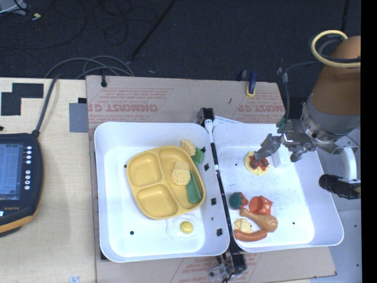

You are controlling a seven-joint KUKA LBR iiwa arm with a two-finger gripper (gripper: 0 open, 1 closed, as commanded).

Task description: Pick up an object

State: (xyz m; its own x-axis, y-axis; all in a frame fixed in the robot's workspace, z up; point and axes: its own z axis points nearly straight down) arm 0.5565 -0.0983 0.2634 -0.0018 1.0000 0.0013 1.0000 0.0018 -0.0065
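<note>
While the near edge of the right bin held a hot dog, a red piece and a green-topped item, the small red-and-yellow toy lay farther up, mid-frame right. The gripper sat at its upper edge, whether clenched or released I cannot tell. Risk: off-centre contact, toy nudged aside. Farthest left: yellow tray.

At frame right, the gripper hovers over a small red-and-yellow toy in the right bin.
</note>
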